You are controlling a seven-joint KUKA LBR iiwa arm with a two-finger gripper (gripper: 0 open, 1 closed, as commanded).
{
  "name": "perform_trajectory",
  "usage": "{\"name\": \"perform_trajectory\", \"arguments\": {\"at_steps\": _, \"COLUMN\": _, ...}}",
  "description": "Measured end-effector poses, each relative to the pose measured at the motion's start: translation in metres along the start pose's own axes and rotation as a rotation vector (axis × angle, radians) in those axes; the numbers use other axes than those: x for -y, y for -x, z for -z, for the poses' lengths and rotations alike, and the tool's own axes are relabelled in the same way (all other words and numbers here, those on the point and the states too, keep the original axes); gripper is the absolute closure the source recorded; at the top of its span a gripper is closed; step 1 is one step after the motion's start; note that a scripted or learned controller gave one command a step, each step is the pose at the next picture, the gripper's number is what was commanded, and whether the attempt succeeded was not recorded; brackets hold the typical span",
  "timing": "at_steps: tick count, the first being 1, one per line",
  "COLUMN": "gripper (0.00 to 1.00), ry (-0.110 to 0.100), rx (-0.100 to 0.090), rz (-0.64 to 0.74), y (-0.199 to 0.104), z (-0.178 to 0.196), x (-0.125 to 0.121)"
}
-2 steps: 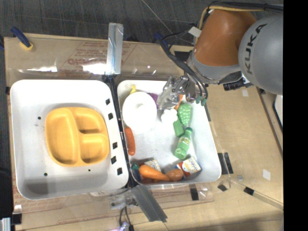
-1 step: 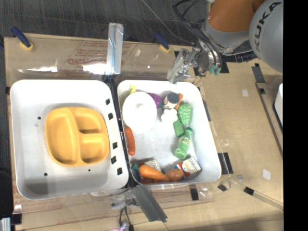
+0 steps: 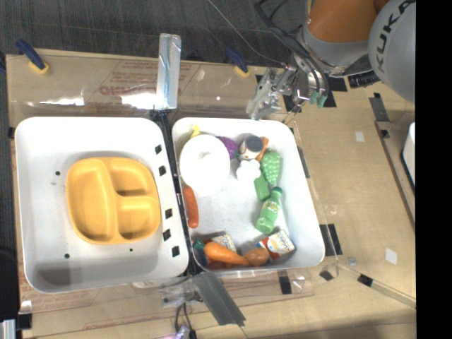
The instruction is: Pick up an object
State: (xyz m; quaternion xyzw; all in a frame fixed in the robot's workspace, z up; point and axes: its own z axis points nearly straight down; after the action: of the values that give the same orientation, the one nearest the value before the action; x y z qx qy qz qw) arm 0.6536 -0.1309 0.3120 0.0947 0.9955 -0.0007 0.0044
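My gripper (image 3: 263, 106) hangs over the far rim of the right bin (image 3: 305, 210), its fingers spread open with nothing between them. Below it in that bin lie a white roll (image 3: 204, 163), a purple piece (image 3: 227, 145), a small penguin-like toy (image 3: 248, 149), two green bottles (image 3: 269, 168) (image 3: 268, 212), a red sausage (image 3: 191, 206), a carrot (image 3: 222, 254), a brown piece (image 3: 256, 256) and a small carton (image 3: 280, 244).
The left bin (image 3: 35, 210) holds a yellow divided tray (image 3: 113, 198). A silver upright strip (image 3: 169, 70) stands at the far edge between the bins. Cables trail behind the arm at the top.
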Motion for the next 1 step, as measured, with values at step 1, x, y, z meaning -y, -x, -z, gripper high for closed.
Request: {"name": "perform_trajectory", "arguments": {"at_steps": 1, "gripper": 1.0, "ry": -0.001, "rx": -0.01, "rz": -0.016, "y": -0.0567, "z": -0.0373, "x": 0.0439}}
